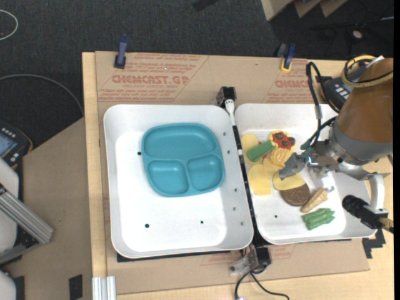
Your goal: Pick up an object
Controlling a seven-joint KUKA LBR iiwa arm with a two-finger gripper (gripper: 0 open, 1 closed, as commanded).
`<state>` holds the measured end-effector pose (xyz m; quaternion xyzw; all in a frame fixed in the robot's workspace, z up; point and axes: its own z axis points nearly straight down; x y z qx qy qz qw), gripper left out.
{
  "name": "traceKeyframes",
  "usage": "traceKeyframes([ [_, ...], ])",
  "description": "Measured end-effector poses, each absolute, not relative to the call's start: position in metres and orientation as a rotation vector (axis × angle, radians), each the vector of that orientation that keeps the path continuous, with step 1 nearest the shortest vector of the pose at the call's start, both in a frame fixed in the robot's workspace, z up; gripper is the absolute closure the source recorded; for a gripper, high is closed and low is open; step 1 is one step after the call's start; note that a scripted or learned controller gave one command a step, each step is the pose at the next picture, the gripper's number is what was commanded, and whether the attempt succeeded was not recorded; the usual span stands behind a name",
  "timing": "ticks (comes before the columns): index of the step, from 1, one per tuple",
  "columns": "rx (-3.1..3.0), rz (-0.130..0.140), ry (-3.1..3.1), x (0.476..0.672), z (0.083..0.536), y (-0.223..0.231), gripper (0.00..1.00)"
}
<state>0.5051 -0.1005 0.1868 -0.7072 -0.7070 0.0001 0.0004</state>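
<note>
The right bin [331, 233] holds several toy foods. At its left lie yellow pieces [260, 180] and a green piece [259, 150], with a red and yellow item [282, 140] behind them. Nearer the front are a brown round piece [295, 196], a tan cone-shaped piece [314, 199] and a green leafy piece [319, 218]. My gripper [292, 167] reaches in from the right and hangs low over the middle of this pile, right above a yellow disc [287, 182] and beside the brown piece. I see nothing lifted off the bin floor.
In the left bin [125, 217] lies a teal divided plate [182, 158]. A black clamp [227, 95] sits at the back between the bins. The grey and orange arm [365, 117] covers the right bin's back right corner. Cables run behind it.
</note>
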Motion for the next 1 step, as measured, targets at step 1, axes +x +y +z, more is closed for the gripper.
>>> traceKeyframes([
  [1, -2.221, -0.005, -2.227, 0.5153, 0.2347, -0.0811, 0.00],
])
